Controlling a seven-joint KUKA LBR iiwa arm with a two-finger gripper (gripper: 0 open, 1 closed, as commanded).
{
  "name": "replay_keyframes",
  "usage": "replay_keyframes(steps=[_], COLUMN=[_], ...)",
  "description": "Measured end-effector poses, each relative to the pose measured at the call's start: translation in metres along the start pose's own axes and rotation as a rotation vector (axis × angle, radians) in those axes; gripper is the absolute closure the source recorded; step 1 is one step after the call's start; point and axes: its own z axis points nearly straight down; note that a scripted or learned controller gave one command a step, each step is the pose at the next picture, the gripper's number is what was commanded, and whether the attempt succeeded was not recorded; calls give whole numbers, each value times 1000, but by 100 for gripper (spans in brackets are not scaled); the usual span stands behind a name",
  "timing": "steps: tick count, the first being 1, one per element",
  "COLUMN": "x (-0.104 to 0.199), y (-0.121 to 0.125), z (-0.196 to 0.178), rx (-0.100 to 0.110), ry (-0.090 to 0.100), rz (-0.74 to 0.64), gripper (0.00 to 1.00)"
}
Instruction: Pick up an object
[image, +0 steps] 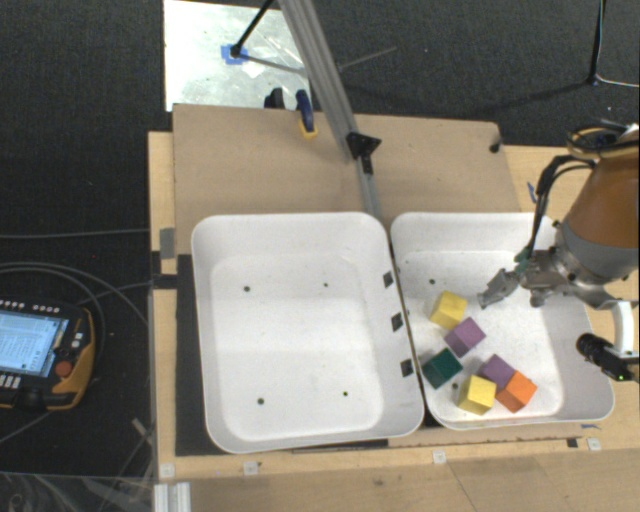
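Gripper (497, 291) above right bin (500, 232), finger state unclear; yellow cube (449, 308) nearest, just down-left of tip; purple cube (465, 336) beyond.

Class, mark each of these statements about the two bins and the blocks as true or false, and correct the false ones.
1. All blocks lie in the right bin. True.
2. The green block sits in the left bin. False: it lies in the right bin, near the divide.
3. The orange block touches a purple block. True.
4. The gripper holds a yellow block. False: that block lies in the bin, apart from it.
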Motion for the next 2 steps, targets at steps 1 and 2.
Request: replay_keyframes(steps=[1,2], x=[44,44], y=[35,36], z=[64,55], rx=[2,2], ry=[3,3], rz=[-4,-7], gripper=[0,100])
